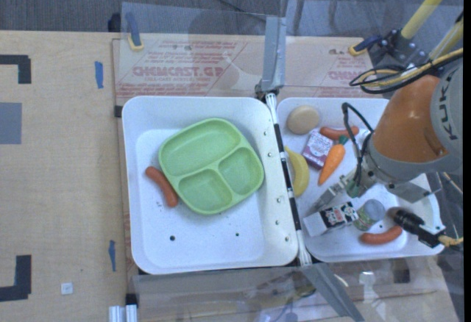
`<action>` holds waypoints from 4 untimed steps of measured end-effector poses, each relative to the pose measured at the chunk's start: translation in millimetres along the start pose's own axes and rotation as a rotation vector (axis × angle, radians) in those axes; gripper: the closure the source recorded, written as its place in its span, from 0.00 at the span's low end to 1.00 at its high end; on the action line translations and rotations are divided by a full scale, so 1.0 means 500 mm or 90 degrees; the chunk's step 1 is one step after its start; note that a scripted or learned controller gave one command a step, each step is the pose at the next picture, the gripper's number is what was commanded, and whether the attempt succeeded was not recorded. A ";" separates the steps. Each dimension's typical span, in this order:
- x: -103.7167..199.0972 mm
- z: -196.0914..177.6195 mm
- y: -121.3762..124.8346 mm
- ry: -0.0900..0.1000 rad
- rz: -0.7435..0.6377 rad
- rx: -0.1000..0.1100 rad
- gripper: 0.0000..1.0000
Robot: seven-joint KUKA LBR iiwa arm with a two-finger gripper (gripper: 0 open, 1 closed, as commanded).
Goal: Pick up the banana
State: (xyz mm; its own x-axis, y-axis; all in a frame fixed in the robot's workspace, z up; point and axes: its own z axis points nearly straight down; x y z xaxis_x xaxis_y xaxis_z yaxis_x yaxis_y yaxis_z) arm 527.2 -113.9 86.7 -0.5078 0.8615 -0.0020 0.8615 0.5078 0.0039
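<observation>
Your banana [298, 173] lies against the right bin's [427, 251] left wall, just beside the carrot [332, 163]. The gripper [333, 204] hangs near it, nothing held (finger spread, I cannot tell). Risk: you snag the carrot or hit the wall.

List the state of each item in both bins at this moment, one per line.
banana: lying against right bin's left wall, ungripped
gripper: low over right bin, right of banana
carrot: lying flat
green plate: upright in left bin
left sausage: lying beside plate
right sausage: lying near right bin's front edge
</observation>
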 end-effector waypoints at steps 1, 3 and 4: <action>-0.112 0.001 0.033 -0.002 -0.065 0.000 0.00; -0.001 -0.042 -0.024 0.002 0.191 0.003 0.00; 0.023 0.000 0.019 0.000 0.118 0.001 0.00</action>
State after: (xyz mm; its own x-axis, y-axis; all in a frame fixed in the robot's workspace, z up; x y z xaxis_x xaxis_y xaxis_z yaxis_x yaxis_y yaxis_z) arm 529.7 -99.3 86.7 -0.3396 0.9406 -0.0014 0.9406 0.3396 0.0020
